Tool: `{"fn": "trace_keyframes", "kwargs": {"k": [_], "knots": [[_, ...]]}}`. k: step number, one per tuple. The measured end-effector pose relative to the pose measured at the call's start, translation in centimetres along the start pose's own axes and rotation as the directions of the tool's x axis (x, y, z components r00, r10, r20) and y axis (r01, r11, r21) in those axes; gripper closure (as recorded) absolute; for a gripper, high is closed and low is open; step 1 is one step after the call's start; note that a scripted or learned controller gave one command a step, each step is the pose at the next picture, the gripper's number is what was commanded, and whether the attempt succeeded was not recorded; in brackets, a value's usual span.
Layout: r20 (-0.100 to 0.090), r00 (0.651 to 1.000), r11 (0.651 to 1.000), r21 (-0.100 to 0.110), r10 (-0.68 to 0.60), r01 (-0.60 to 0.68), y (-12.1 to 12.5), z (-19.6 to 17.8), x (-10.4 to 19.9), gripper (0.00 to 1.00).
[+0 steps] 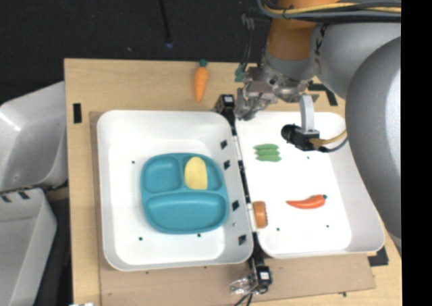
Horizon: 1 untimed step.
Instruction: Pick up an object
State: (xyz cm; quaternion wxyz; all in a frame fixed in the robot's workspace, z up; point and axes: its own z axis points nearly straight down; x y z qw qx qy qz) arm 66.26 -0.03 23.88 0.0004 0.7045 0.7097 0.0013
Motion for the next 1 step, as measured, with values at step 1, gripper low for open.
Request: {"fn": "trace_keyframes", "kwargs": {"k": [1], "knots": [[0.001, 1.000, 1.000, 0.000, 0.001, -0.001, 0.73, 0.85, 5.28, 1.00]]}}
